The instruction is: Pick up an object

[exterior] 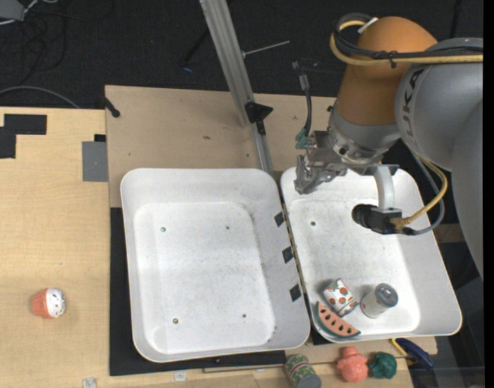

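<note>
- The grey arm [441, 111] is reaching in from the right, wrist bent down over the right bin's [428, 297] far left corner.
- The gripper [310, 178] is hanging there; whether it is open, I cannot tell.
- A watermelon slice [337, 320], patterned cup [340, 296] and grey cylinder [379, 300] are lying along the near wall.

Three small objects in the near corner of the right bin

A red-and-white patterned block [339, 296] sat tilted on the floor of the right bin [428, 293], near its front edge. Just beside it, toward the arm's side, a small grey canister with a rounded cap [380, 300] lay tipped over. In front of the block a watermelon-slice toy [337, 320], red with dark seeds and a green rind, rested against the bin's front wall, its curved edge outward.
</note>
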Controlling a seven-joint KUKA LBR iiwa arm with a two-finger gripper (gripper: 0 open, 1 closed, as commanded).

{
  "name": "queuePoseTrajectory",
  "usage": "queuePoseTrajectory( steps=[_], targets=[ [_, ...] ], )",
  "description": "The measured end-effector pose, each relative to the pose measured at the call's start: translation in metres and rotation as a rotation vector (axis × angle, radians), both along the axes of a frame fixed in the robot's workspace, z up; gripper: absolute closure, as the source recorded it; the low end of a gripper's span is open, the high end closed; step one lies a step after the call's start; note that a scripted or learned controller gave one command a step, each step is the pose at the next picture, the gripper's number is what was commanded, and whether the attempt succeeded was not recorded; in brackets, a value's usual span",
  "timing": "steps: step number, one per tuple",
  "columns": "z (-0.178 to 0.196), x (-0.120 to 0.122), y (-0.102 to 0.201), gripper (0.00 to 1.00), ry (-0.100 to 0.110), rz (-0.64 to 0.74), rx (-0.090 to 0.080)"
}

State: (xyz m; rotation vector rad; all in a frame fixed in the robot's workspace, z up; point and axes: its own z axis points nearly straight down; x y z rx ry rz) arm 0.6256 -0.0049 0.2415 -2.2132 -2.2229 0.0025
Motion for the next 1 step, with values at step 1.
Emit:
queuePoseTrajectory(
  steps=[1],
  targets=[
    [-0.0132,0.0107,0.0556,1.0,-0.002,0.0,-0.001]
  ],
)
